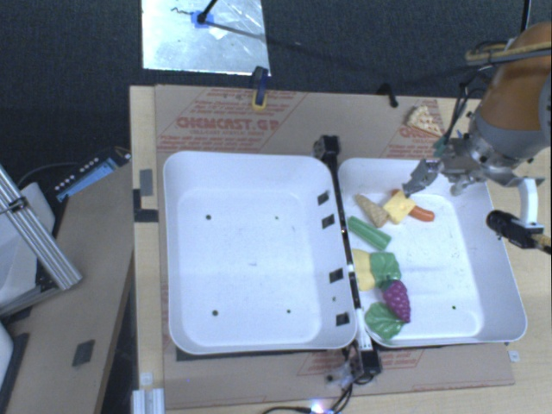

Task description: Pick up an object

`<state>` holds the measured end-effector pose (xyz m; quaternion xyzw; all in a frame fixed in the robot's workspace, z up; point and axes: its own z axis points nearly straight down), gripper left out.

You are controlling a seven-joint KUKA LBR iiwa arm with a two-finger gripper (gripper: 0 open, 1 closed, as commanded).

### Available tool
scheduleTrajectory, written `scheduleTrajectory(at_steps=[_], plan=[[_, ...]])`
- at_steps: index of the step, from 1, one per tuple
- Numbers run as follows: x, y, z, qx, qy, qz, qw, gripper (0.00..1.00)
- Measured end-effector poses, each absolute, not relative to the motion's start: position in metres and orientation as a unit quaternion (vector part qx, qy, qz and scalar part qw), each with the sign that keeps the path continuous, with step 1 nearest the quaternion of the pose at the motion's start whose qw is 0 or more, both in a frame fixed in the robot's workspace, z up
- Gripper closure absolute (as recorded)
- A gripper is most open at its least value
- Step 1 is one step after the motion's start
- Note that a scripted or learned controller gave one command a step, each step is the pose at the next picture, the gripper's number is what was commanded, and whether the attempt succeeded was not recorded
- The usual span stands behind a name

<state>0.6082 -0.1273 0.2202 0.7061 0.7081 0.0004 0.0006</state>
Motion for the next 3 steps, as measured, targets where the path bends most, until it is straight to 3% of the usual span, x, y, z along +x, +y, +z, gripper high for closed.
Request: scheduleTrajectory(at_steps=[1, 2, 3], plan=[[0.606, -0.182, 0.08, 0.708, 0.707, -0.0004, 0.0, 0.0], [0.557, -0.121, 0.084, 0.705, 0.709, -0.0004, -0.002, 0.0], [0.483, -0.084, 0.084, 0.707, 0.707, -0.001, -0.003, 0.0]])
